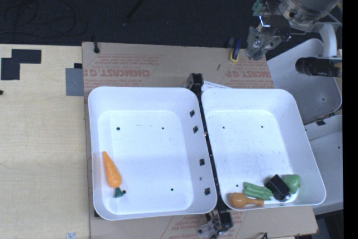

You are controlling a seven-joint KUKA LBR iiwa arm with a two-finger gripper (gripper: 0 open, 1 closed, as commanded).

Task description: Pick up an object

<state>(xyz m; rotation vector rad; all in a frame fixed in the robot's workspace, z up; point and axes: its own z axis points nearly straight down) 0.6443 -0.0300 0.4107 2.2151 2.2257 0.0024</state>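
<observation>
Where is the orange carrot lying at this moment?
The carrot lies in the left bin, near its front-left corner, close to the left wall and far from the items clustered in the right bin.

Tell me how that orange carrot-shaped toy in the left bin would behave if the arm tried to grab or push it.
The orange carrot-shaped toy with a green stub looks smooth and tapered, so it may slip out toward its narrow end. Its rounded body would probably roll if nudged sideways. It lies near the left bin wall, which may crowd a grasp.
</observation>
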